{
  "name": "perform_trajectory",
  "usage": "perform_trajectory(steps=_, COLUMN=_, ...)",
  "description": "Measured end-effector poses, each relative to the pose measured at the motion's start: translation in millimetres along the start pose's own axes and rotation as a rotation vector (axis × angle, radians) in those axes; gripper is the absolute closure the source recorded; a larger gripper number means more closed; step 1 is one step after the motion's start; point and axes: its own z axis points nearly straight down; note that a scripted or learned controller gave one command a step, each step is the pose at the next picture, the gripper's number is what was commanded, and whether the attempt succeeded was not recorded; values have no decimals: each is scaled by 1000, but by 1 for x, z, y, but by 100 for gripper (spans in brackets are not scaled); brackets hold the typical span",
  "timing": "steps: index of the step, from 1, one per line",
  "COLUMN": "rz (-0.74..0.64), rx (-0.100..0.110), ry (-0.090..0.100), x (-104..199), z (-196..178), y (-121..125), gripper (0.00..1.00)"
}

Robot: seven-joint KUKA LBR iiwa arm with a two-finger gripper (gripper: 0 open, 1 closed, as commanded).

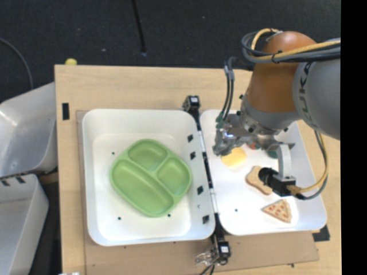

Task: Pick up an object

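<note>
My gripper (225, 145) hangs low over the left part of the right bin (241, 219), close to the divider between the bins. A small yellow piece (234, 158) lies right under and slightly right of it; I cannot tell whether they touch. A toast-like slice (256, 180) lies further right, partly behind the robot's wrist parts. A pizza-slice toy (278, 211) rests near the bin's front right corner.
The left bin (97, 222) holds a green divided plate (150, 177) in its middle. The arm's grey and orange body (281, 79) covers the back of the right bin. Bare wooden bench (143, 87) runs behind both bins.
</note>
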Motion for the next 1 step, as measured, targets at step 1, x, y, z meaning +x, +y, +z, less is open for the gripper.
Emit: perform_trajectory(steps=1, rz=1, rx=2, ry=-1, x=41, z=4, y=-8, gripper=100)
